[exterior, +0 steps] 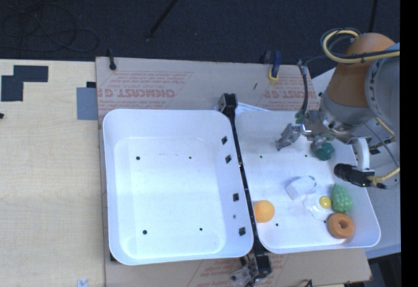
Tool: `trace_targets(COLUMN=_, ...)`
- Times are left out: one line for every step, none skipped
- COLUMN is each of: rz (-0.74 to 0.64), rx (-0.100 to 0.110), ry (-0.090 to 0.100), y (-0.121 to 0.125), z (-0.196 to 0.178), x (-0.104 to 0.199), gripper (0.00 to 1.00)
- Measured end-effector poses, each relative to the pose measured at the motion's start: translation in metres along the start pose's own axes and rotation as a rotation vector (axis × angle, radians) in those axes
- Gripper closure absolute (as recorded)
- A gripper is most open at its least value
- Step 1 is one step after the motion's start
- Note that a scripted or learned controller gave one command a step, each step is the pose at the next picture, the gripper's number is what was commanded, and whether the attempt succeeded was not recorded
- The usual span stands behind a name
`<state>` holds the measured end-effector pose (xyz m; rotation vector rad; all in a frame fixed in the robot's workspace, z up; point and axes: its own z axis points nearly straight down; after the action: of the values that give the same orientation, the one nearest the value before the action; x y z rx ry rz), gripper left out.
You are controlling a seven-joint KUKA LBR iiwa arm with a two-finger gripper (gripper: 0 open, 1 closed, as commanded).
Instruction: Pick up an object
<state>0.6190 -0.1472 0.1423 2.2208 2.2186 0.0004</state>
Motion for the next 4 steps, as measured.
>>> trace_targets(rz=-0.001, rx=0.005, ry=0.002, y=-0.002, z=-0.008, x=0.001, gripper=1.00)
trace_targets(rz=-0.008, rx=-0.005, ry=0.003, y=0.022, z=-0.095, x=0.068, gripper=1.00)
trace_targets(rz=-0.007, rx=0.002, ry=0.003, y=0.025, z=-0.114, x=0.153, gripper=1.00)
trace_targets(rz=-0.010, rx=-0.003, ry=0.004, y=0.025, z=-0.188, x=0.252, gripper=1.00)
